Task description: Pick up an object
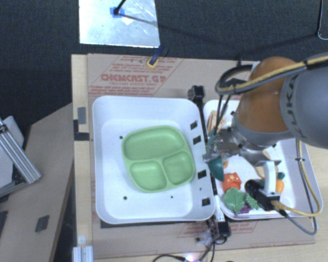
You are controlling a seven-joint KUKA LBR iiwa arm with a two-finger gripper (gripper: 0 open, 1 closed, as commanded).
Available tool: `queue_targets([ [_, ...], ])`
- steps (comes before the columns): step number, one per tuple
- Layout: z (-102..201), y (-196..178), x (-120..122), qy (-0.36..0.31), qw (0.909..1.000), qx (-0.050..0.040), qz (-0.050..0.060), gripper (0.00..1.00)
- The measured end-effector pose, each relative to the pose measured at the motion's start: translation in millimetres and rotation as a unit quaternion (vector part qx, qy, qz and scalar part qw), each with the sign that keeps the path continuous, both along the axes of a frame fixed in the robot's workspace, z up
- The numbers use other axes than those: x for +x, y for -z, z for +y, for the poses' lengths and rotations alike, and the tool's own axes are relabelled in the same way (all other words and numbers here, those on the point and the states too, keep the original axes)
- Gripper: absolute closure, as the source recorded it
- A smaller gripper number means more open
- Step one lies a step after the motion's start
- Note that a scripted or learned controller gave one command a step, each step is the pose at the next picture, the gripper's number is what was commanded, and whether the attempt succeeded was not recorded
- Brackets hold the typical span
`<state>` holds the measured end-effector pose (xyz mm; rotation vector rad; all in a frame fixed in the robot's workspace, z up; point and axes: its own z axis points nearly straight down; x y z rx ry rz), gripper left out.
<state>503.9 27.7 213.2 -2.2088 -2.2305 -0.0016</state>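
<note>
- Located gripper (pixel 211 156) low at the 9 o'clock edge of the right bin (pixel 291 165), hard against the divider shared with the left bin (pixel 115 124).
- Cannot tell the gripper's opening from this slant, since wrist and bracket crowd the tip. Saw nothing held.
- Picked the teal object (pixel 216 172) as the likeliest target, being the nearest loose item. Placed it at about 5 to 6 o'clock from the gripper tip, just beside it and possibly touching; cannot tell which.
- Read its long axis as running roughly 11 to 5 o'clock. Low confidence, as it is small and partly shadowed.
- Logged other candidates in the same bin: orange-red block (pixel 233 179) at 4 o'clock from the tip and near it; green crumpled piece (pixel 235 200) at 5 o'clock, farther out, by the bin's 6 o'clock rim.
- Noted green divided plate (pixel 156 157) in the left bin at 9 o'clock, across the divider and well apart; not a likely pick from this pose.
- Judged the pick as not yet made: approach or descent step.
- Judged the next move to hinge on a short shift toward 5 to 6 o'clock to centre over the teal object, closing across its short axis.
- Flagged the risk of the divider wall at 9 o'clock blocking one side of the grip, or of the object being nudged toward the block.
</note>
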Motion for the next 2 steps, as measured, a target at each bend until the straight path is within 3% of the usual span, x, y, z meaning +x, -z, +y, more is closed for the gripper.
queue_targets([
  [1,46,-1,-15,0.0,1.0,-0.0003,0.0,1.0],
  [2,41,-22,-11,0.002,1.0,-0.0009,-0.002,1.0],
])
